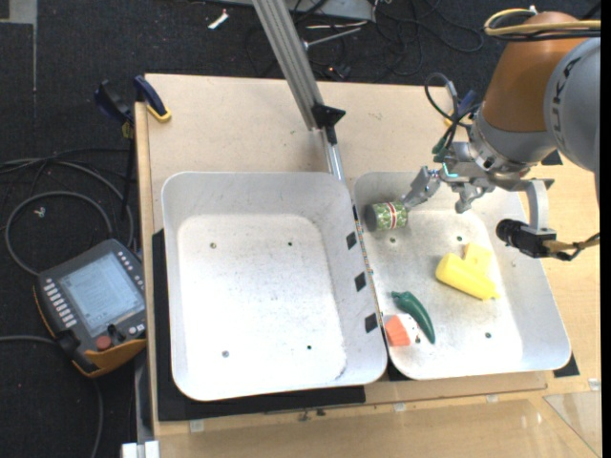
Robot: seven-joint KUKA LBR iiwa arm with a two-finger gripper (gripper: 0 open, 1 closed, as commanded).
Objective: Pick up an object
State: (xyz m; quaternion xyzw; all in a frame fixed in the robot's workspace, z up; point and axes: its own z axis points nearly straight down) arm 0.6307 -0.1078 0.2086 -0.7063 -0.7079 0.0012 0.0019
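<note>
We see the gripper [444, 187] hanging over the far part of the right bin [535, 337], its fingers spread apart and holding nothing. A small green can [389, 216] lies on its side just left of one fingertip, apparently the chosen target. The yellow block [468, 275] and green pepper [414, 313] lie nearer, well apart.

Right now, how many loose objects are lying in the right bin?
4: a green can at the back left, a yellow block mid-bin, a green pepper and an orange-white piece front left. Gripper may hide more.
</note>
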